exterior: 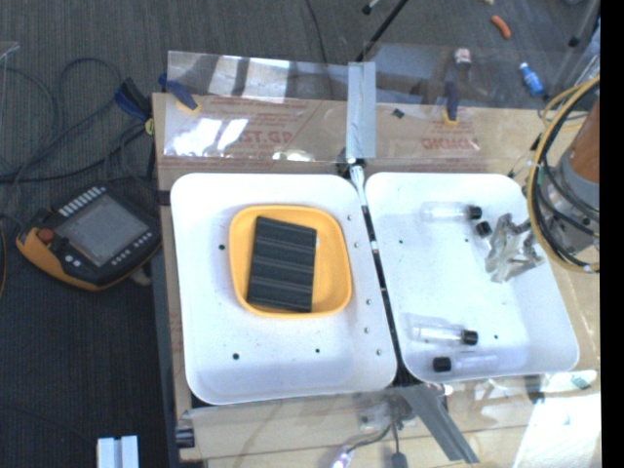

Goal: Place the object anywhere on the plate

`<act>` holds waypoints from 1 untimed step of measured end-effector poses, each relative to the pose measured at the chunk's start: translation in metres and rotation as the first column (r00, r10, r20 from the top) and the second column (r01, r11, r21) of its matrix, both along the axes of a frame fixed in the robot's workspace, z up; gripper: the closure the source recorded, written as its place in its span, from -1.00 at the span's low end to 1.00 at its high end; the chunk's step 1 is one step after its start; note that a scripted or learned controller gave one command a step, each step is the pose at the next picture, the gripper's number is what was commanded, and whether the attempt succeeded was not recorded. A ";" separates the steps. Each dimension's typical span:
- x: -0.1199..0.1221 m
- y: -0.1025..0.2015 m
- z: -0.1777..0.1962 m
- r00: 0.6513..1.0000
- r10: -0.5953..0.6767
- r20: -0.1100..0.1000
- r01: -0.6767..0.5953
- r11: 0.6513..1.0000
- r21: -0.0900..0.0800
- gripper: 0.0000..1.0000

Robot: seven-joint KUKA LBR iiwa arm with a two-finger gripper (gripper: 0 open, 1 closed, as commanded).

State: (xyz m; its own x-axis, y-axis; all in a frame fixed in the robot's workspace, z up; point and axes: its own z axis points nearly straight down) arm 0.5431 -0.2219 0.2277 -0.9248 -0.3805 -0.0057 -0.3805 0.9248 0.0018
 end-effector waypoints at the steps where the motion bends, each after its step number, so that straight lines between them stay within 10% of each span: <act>1: 0.000 0.000 0.000 1.000 0.000 0.000 0.000 1.000 0.000 -1.00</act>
